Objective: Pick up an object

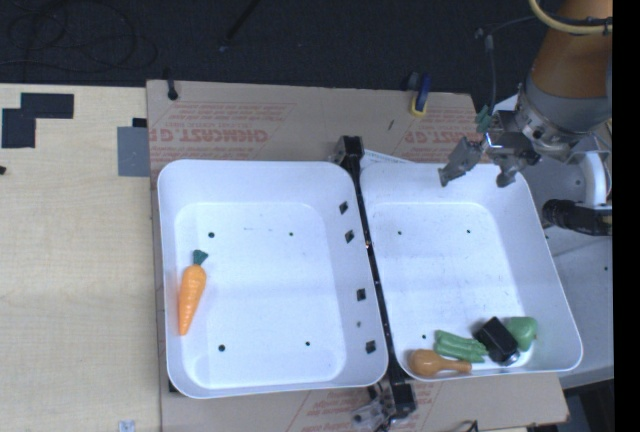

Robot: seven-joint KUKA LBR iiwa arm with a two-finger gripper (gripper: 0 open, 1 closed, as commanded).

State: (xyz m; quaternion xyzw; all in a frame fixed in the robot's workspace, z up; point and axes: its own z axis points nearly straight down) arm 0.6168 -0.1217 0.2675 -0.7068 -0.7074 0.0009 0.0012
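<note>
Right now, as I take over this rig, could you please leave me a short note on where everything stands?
Tool: open, holding nothing, raised over the far edge of the right bin.
Right bin, near corner: a green bean pod, a black block, a green piece behind it and an orange-tan pear-shaped piece, all crowded together.
Left bin: a toy carrot lies alone by the left wall.
Done: nothing picked yet.
Left: choose one object, descend, grasp, lift. The carrot looks easiest, as it lies alone.

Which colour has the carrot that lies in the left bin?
The carrot is orange with a small green top, seen clearly in the camera view.
</note>
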